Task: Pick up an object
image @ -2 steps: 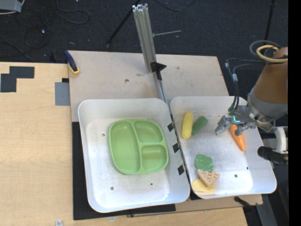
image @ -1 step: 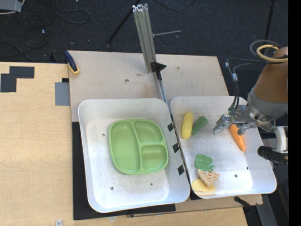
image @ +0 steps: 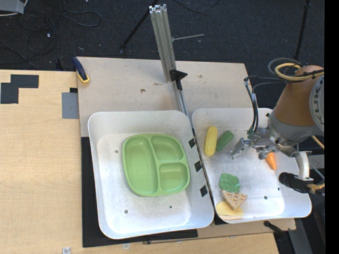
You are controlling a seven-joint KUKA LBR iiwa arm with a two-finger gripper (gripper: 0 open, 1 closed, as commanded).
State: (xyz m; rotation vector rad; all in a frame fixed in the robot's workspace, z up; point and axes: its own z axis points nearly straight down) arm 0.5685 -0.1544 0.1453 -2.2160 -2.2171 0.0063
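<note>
My gripper (image: pixel 250 149) hangs over the middle of the right bin (image: pixel 296 208), under the arm's orange band (image: pixel 294 103). It is open, and only bin floor shows between its grey fingers (image: pixel 238 148). A small orange carrot (image: pixel 271 161) lies just right of it. A yellow corn cob (image: pixel 210 141) and a green cucumber (image: pixel 224 140) lie to its left, near the bin's left wall. Toward the front lie a green leafy piece (image: pixel 229 182), a tan pizza wedge (image: pixel 234 199) and a pale yellow piece (image: pixel 228 210).
The left bin (image: pixel 106 205) holds a green divided plate (image: pixel 156 164). A metal post (image: pixel 163 41) rises behind the bins. A black part of the arm (image: pixel 294 181) overhangs the right bin's right side. Cables (image: pixel 252 102) run down to the wrist.
</note>
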